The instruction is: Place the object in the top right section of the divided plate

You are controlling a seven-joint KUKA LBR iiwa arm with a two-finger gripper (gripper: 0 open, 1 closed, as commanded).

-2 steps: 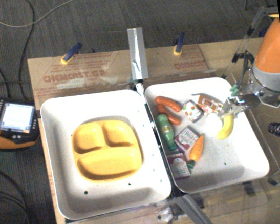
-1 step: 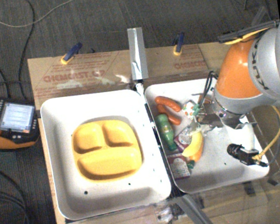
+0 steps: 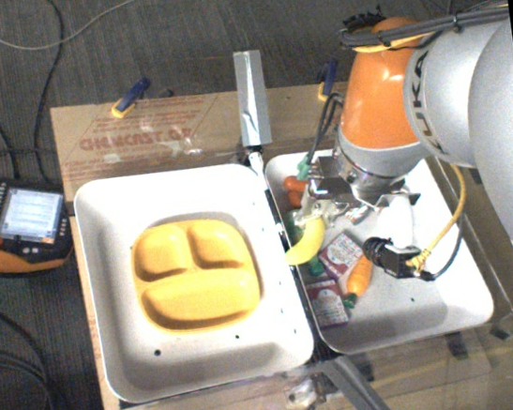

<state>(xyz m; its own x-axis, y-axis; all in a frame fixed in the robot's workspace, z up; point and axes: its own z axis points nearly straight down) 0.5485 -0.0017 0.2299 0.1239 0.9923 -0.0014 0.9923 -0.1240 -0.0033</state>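
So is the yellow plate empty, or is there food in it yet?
Empty. The yellow plate in the left bin shows bare sections. The banana is at the right bin's left edge, below the tool.

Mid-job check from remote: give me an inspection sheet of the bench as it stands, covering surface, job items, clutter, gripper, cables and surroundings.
Surface: two white bins side by side, left bin and right bin, on a bench with cardboard behind.
Job's things: yellow divided plate lies in the left bin, its sections bare; banana sits at the right bin's left edge, below the arm's wrist.
Clutter: carrot and food packets in the right bin.
Gripper: gripper low over the right bin by the banana; finger state cannot be told.
Cables: yellow cable loops from the wrist.
Surroundings: teach pendant on the floor at left.
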